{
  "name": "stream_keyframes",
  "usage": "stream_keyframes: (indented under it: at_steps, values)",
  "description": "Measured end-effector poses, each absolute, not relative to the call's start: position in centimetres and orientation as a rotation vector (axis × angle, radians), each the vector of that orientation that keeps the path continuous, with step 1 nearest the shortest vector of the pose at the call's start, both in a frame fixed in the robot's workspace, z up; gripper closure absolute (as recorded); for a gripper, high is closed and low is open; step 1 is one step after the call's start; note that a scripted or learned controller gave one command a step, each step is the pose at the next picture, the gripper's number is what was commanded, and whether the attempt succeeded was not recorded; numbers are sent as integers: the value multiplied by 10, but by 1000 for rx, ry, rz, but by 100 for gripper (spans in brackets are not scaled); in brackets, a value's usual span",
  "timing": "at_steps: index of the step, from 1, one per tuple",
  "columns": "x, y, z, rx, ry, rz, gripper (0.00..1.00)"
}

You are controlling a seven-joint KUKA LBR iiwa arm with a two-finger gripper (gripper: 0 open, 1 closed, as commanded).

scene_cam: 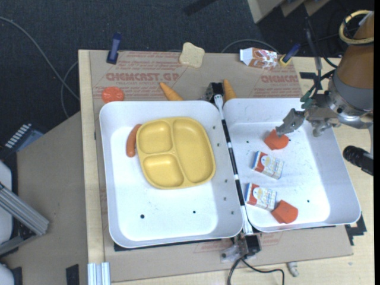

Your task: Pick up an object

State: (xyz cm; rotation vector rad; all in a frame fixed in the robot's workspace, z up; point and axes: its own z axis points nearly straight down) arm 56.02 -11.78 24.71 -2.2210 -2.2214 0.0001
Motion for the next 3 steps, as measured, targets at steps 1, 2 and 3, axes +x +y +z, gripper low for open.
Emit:
stream_keyframes:
  at_steps: [1,2,3]
  values:
    - [571,-119,165,-2220,-2219,3,0]
    - [595,-124,84,-2219,-2220,2,0]
    - [596,-124,95,-2223,-2221,-1,100]
